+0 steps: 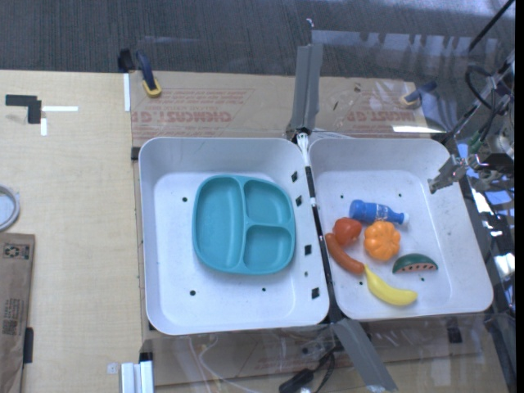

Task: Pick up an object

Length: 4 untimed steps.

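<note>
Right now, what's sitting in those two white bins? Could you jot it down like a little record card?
left bin: teal divided plate
right bin: six toy foods, clustered together
blue bottle: lying on its side, farthest back
tomato: left of orange pumpkin
hot dog: left edge of cluster
watermelon slice: right of pumpkin
banana: nearest front

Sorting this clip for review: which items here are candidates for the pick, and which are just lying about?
Pick candidates, all in the right white bin:
blue plastic bottle
red toy tomato
orange toy pumpkin
orange-red toy sausage
watermelon slice toy
yellow toy banana

Lying about:
teal divided plastic tray in the left white bin
tape roll
</note>
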Available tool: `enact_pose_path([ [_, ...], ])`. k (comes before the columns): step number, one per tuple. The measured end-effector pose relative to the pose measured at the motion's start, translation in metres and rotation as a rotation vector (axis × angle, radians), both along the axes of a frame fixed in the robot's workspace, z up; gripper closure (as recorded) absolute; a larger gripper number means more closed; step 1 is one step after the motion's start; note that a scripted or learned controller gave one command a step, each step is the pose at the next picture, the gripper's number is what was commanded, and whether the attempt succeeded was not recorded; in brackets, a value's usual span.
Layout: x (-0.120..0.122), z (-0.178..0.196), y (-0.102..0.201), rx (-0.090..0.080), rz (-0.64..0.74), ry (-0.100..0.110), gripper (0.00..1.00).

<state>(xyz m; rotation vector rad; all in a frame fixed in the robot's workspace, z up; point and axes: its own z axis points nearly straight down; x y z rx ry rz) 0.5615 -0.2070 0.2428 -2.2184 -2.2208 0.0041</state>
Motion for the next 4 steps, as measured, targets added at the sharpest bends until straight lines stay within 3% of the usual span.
enact_pose_path([
  [1,-0.015,-0.132,0.048,0.001,0.152,-0.001,0.00],
  [2,0.027,-0.153,0.094,0.000,0.193,-0.002,0.00],
  [3,0.073,-0.152,0.067,-0.001,0.184,-0.003,0.00],
  [4,0.097,-0.152,0.101,-0.001,0.225,0.001,0.00],
])
